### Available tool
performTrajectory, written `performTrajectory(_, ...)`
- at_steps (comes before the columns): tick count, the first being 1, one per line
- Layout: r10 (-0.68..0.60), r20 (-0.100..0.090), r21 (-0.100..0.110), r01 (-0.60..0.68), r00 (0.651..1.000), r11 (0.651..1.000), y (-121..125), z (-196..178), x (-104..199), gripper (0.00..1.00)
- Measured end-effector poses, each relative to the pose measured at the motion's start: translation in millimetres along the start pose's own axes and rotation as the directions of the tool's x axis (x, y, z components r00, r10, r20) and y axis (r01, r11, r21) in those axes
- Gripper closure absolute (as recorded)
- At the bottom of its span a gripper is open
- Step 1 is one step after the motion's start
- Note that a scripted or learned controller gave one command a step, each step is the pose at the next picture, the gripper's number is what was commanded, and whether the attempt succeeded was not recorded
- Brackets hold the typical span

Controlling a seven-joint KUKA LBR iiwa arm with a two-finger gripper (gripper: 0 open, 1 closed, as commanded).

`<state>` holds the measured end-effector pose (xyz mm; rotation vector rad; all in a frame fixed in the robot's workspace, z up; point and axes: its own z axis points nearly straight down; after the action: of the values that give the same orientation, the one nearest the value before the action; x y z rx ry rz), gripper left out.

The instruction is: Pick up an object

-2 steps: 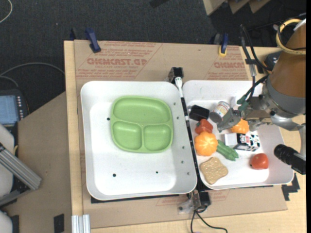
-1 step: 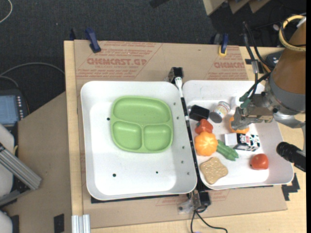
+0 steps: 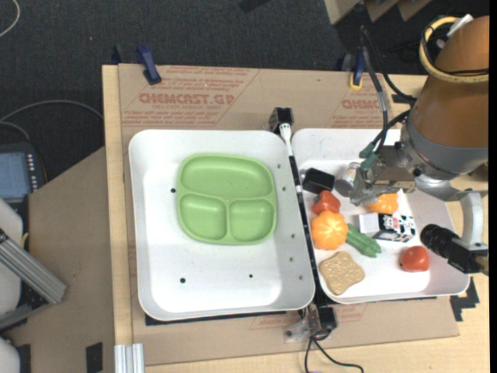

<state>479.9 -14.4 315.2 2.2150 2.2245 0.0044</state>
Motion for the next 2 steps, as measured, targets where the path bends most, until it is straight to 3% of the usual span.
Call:
performTrajectory(1,-0.002,-0.001,0.002,0.002,1.0,1.0,0,2,63,1.0)
performTrajectory(2,-0.002,-0.002,-0.004,0.002,1.0,1.0,1,-68,110,1.0)
